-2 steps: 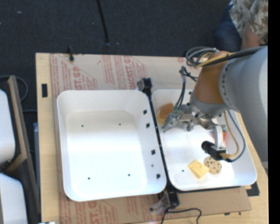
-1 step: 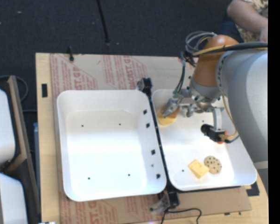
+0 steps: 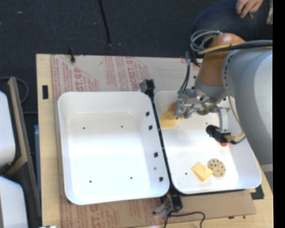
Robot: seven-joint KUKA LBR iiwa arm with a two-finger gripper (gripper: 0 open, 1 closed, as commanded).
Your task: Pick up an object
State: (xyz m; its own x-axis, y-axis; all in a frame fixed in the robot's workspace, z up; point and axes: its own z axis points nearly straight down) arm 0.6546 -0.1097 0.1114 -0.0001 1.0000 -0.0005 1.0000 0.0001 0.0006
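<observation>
The worktop (image 3: 47,141) carries two shallow white bins side by side. The left bin (image 3: 109,146) is the bigger expanse of white. The right bin (image 3: 237,175) holds a yellow rounded object (image 3: 168,121) at its far left corner, a pale yellow block (image 3: 201,171) and a speckled cookie (image 3: 217,167) (touching each other) near its front edge. The gripper (image 3: 183,109) hangs just beside the yellow rounded object, partly covering it; whether its fingers are spread or pinching I cannot tell.
</observation>
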